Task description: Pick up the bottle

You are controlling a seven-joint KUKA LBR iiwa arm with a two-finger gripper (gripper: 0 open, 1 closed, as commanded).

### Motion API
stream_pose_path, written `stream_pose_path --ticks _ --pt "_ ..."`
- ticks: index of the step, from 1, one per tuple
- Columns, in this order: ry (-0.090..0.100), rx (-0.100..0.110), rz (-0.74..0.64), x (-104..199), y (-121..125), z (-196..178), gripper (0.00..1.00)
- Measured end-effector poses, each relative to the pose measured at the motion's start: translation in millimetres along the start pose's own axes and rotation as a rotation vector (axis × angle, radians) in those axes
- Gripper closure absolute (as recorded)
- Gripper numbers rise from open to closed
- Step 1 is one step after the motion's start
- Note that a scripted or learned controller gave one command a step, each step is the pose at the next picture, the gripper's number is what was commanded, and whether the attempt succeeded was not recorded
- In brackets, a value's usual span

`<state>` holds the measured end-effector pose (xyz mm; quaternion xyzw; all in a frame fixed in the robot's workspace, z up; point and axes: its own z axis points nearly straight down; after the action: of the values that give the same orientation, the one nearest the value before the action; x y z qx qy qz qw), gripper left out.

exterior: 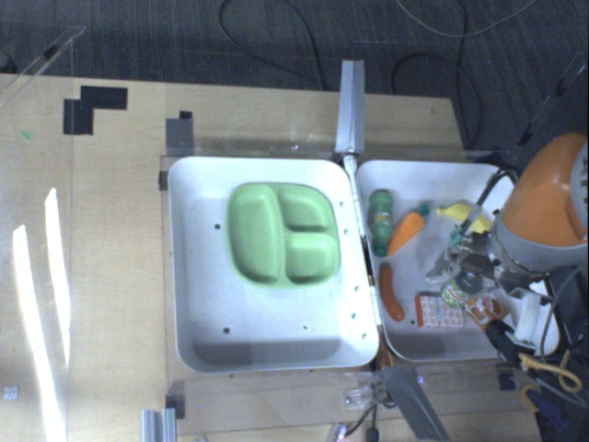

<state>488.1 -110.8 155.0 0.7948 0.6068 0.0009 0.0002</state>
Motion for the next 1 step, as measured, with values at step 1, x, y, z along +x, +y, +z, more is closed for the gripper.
stream_pose_path --ticks 1 --pt "0.0 -0.005 -0.087 17.1 -3.2 56.0 1.0"
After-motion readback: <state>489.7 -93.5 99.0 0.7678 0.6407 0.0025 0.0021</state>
